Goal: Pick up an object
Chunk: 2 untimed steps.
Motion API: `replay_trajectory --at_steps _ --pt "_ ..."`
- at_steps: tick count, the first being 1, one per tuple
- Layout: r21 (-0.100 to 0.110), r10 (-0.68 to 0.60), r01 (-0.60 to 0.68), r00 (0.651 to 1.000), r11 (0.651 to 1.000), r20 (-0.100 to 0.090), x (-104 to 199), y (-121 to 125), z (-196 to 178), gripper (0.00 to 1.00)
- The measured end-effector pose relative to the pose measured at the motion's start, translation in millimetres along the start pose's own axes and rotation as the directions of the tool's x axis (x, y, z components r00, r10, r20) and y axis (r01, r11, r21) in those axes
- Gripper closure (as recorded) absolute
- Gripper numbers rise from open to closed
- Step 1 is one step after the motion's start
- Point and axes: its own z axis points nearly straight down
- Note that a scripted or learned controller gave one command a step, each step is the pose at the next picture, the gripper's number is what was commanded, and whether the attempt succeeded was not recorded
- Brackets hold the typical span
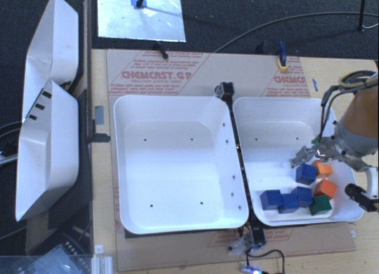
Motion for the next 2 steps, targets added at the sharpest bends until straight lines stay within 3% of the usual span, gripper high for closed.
replay_trajectory --at_steps 2 --pt "0.000 -0.005 0.005 1.000 1.000 0.000 0.2 0.0 0.1 0.00"
